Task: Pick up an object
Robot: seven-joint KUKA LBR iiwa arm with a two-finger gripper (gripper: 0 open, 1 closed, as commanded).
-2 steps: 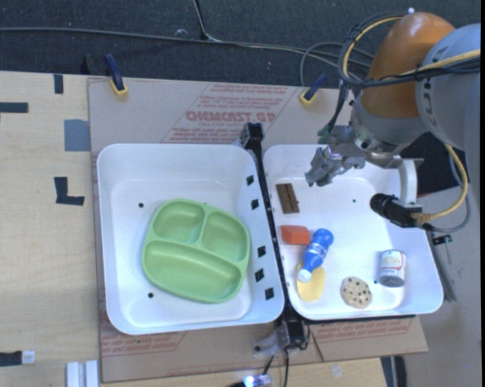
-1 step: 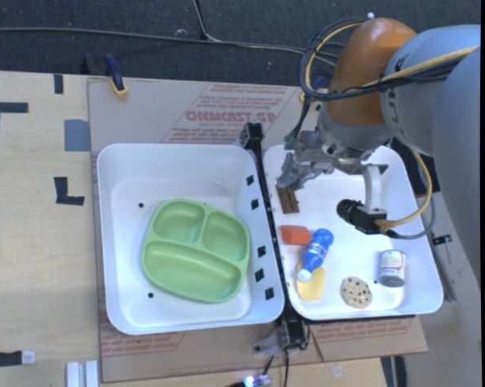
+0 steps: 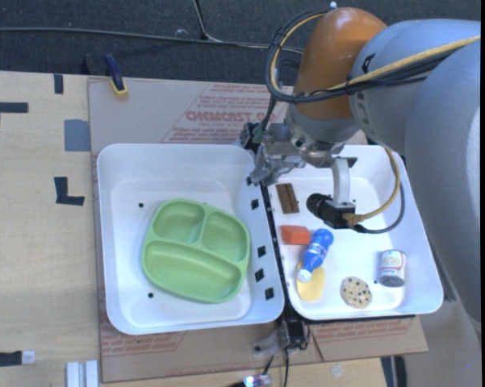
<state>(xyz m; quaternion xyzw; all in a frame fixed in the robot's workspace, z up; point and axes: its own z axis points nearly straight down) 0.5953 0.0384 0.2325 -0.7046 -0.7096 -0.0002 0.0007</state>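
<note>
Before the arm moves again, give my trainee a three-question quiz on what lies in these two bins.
1. True or false: the green divided plate lies in the left bin.
2. Which object touches the blue bottle's cap end? A) can B) yellow piece C) cookie
3. Fill in: the orange block lies in the ____ bin.

Key: 1 true; 2 B, the yellow piece; 3 right, beside the brown bar.
</note>
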